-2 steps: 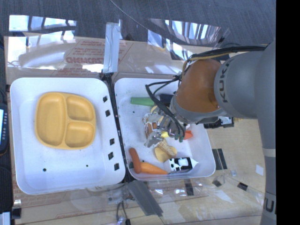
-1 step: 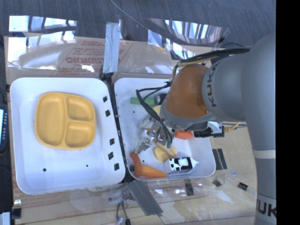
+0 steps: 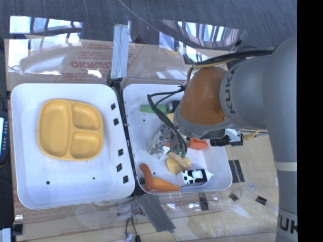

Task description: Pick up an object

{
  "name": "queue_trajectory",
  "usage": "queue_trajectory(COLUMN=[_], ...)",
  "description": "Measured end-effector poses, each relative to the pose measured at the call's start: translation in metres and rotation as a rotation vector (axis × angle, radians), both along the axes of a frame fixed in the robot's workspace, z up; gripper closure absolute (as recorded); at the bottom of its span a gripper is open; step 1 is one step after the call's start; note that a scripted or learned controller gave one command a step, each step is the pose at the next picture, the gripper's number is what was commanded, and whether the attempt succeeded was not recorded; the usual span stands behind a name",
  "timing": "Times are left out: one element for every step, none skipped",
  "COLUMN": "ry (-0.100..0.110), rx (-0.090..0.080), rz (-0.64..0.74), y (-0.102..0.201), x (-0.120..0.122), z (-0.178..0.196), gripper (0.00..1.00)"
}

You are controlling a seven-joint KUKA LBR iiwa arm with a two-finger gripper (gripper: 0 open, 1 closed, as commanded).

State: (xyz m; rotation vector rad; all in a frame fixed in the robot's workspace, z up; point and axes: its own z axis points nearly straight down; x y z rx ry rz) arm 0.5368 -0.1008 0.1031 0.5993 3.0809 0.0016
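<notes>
My gripper hangs low in the middle of the right bin, under the arm's orange band. Its metal fingers point down and left toward the bin floor. Just right of it lie a pale yellow chunk and a small orange-red block. A carrot and a brown sausage-like piece rest along the bin's near edge, beside a black-and-white cow-patterned item. A green piece shows at the bin's far side, partly hidden by the arm.
The left bin holds a yellow divided tray. Black clips line the wall between the two bins. Black cables loop from the wrist over the right bin. The arm covers the right bin's far right part.
</notes>
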Motion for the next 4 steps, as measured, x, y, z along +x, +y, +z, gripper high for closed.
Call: queue_trajectory(ry=[-0.007, 0.005, 0.0, 0.005], rx=[0.001, -0.001, 0.0, -0.001], rz=[-0.169, -0.19, -0.197, 0.353], y=[0.063, 0.022, 0.046, 0.007], x=[0.04, 0.078, 0.112, 0.095], z=[0.137, 0.111, 0.137, 0.067], gripper=[1.0, 1.0, 1.0, 1.0])
